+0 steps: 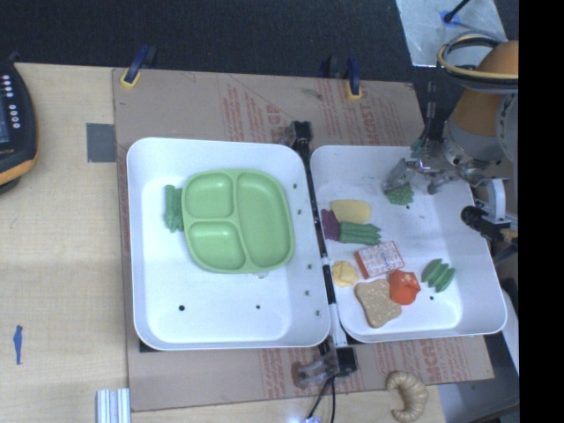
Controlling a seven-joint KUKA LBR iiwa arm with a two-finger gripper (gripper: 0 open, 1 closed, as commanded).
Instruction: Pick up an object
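Gripper [402, 183] sits at the right bin's [476, 324] far edge, fingers clenched on a green piece [401, 194]. Grasp looks made. The lift remains.

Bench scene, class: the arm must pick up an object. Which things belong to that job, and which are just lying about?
Job:
gripper
green item at its tip
right bin
yellow piece
bean pod
red piece
toast slice

Lying about:
green divided plate
left bin
croissant
blue clamps

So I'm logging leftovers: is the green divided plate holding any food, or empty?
Empty. The green divided plate in the left bin shows bare compartments; a green item lies beside it, outside its rim.
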